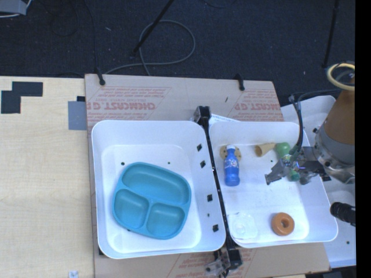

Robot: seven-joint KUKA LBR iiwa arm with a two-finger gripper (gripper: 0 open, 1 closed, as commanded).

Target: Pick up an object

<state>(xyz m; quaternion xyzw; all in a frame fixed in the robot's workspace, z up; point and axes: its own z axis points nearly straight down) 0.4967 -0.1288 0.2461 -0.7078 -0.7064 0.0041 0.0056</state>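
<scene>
The right bin [259, 200] holds a blue bottle [232, 165] lying at its left side. Behind it lie a small tan piece [264, 149] and a green round object [282, 149] near the back wall. An orange donut-shaped ring [283, 223] and a clear plastic cup [242, 225] sit at the front. My gripper [282, 172] hangs low over the right part of this bin, just in front of the green object and to the right of the bottle. I see nothing clearly gripped by it.
The left bin [145, 135] carries a blue divided plate [152, 200]. A black divider [211, 178] runs between the bins. The arm's grey body with its orange band [342, 126] stands at the right edge, with cables around it.
</scene>
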